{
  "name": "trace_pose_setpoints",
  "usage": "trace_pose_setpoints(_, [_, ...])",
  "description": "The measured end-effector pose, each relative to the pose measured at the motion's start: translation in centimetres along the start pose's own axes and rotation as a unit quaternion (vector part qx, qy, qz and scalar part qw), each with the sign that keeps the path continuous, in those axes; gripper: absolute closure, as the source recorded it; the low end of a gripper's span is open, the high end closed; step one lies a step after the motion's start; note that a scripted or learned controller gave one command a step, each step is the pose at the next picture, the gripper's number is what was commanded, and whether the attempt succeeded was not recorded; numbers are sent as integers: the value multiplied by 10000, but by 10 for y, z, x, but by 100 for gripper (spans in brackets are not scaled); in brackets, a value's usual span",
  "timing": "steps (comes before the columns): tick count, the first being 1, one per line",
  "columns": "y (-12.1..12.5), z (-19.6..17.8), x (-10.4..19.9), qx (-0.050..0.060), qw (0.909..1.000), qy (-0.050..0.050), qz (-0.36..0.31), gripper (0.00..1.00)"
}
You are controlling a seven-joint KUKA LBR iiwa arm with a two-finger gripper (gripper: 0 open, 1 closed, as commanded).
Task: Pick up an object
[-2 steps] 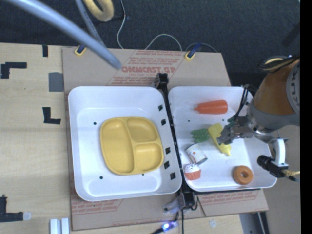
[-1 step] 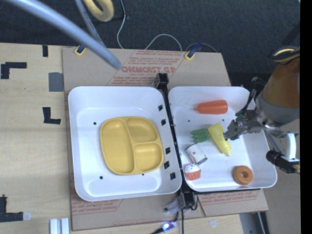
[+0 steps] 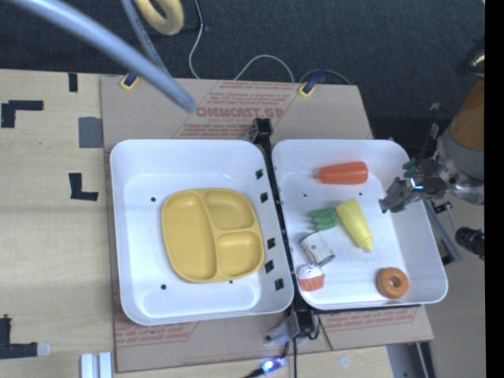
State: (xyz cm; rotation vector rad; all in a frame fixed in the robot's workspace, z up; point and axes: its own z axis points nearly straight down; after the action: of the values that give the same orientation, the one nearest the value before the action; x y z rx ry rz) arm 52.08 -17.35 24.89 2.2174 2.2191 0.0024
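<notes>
Sitting nearest the camera in the right bin (image 3: pixel 429 246), a brown doughnut (image 3: pixel 392 283) rests by the front right corner, and a small cupcake (image 3: pixel 312 277) with a red base lies against the front left wall. Just behind the cupcake lies a small white and red piece (image 3: pixel 317 249), then a green leafy item (image 3: pixel 323 218) touching the lower end of a yellow corn cob (image 3: pixel 355 224) that lies at a slant. Farther back, an orange carrot (image 3: pixel 342 173) lies across the bin near the far wall. The gripper (image 3: pixel 396 198) hangs over the right edge of this bin, level with the corn and apart from it; how far it is open cannot be told, and nothing shows in it. A yellow divided plate (image 3: pixel 211 234) fills the middle of the left bin (image 3: pixel 138 172).
</notes>
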Motion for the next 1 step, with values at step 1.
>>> trace_pose_setpoints(1, [14,-5,51,21,10000,16,-27,100])
